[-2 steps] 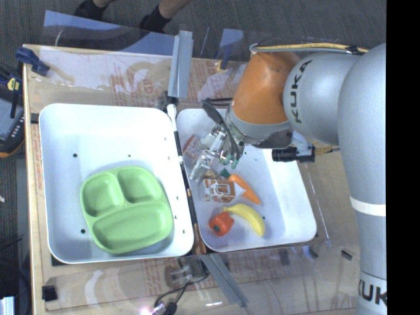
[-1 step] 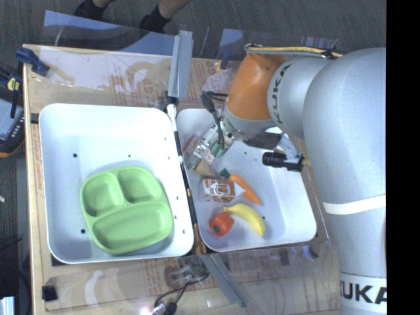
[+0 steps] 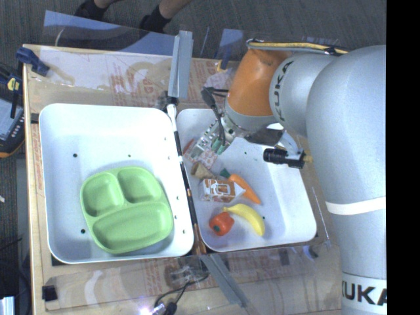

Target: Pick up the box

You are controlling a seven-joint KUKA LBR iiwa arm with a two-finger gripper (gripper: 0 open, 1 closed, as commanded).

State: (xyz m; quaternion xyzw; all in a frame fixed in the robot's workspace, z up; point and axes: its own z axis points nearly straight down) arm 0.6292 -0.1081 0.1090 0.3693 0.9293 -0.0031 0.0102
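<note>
The box (image 3: 218, 189) is a small white and orange carton lying flat in the middle of the right bin (image 3: 289, 202). My gripper (image 3: 210, 144) hangs under the orange wrist band in that bin's far left corner, up and slightly left of the box and apart from it. A small brown item (image 3: 201, 170) lies between the gripper and the box.
A carrot (image 3: 245, 188) touches the box's right side. A banana (image 3: 249, 219) and a red pepper (image 3: 222, 224) lie just in front of it. The left bin (image 3: 65, 136) holds a green divided plate (image 3: 128, 209). The arm's grey body covers the right side.
</note>
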